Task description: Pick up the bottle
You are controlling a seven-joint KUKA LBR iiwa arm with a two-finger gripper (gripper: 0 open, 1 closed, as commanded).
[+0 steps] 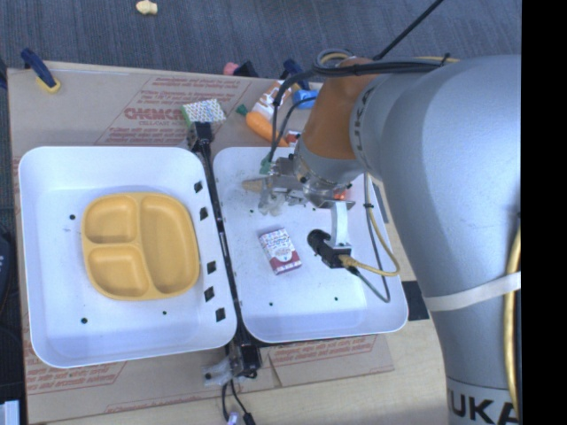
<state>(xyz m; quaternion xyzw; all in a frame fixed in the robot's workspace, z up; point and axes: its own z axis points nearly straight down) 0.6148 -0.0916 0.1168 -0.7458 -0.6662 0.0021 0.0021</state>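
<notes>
The arm hides much of the right bin (301, 312); the gripper (275, 193) is blurred, its state unreadable. Two bins, one yellow tray (142, 244), one small red packet (280, 251).

Two shallow white plastic bins sit side by side on a flat brown cardboard sheet (97, 104). The left bin (40, 237) contains a yellow three-compartment plastic tray (140, 244), positioned near its centre. The right bin (292, 312) contains a small red-and-white printed carton (279, 250), lying flat near the bin's middle. The grey arm with an orange wrist band (443, 193) reaches over the right bin from the right. Its two-finger gripper (270, 204) hangs above the bin's rear portion, behind the carton. An orange-and-white plastic bottle (266, 118) lies on the cardboard behind the right bin, outside its rear rim.
</notes>
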